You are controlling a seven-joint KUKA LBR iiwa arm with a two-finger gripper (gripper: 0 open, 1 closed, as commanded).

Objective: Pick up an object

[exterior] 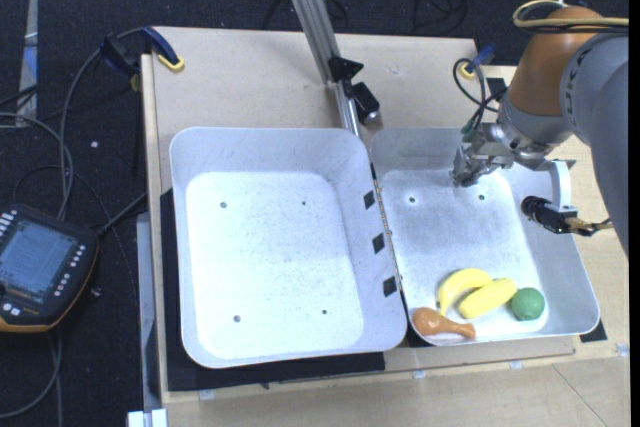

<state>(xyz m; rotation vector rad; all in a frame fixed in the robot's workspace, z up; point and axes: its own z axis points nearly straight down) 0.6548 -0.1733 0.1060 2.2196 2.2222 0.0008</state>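
Looking down on the worktop point(250, 75), you have two white bins side by side. The arm comes in from the right, and the hand point(468, 171) hangs low over the far part of the right bin point(470, 225), nothing between its fingers that you can see; whether they are open or closed you cannot tell at this size.

All pickable things sit bunched in the near corner of that bin, well apart from the hand: a banana point(472, 291), a green ball point(527, 304) just right of it and touching or nearly so, and an orange piece point(440, 322) just left and nearer, against the near wall. The left bin point(270, 245) holds nothing to go for.

Step in hand, as judged: approach, no grasp yet. To do it well, bring the hand toward the near corner, pick one target and centre on it. The banana looks the best bet; close across its narrow width, not along its length. The ball would likely roll. Watch the bin wall near the orange piece, little finger room there.
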